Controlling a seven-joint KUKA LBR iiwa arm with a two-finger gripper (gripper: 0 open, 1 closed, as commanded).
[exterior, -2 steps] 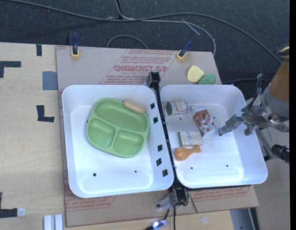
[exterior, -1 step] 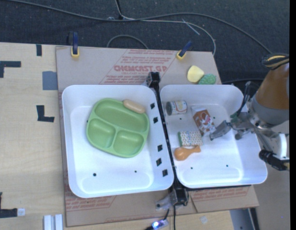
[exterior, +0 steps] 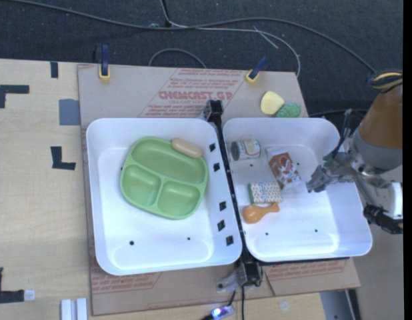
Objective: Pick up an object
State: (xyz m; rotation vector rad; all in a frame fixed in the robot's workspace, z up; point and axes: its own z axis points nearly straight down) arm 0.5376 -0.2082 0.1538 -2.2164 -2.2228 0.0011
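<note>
Gripper [exterior: 317,182] is hanging low over the right bin [exterior: 339,242], at its right side; can't tell how its tips are set, nothing seen in them. Snack packet [exterior: 284,169] is lying just left of it, w/ long axis running far-to-near, so the reach is going leftward. Can [exterior: 246,149] is sitting farther left.
</note>
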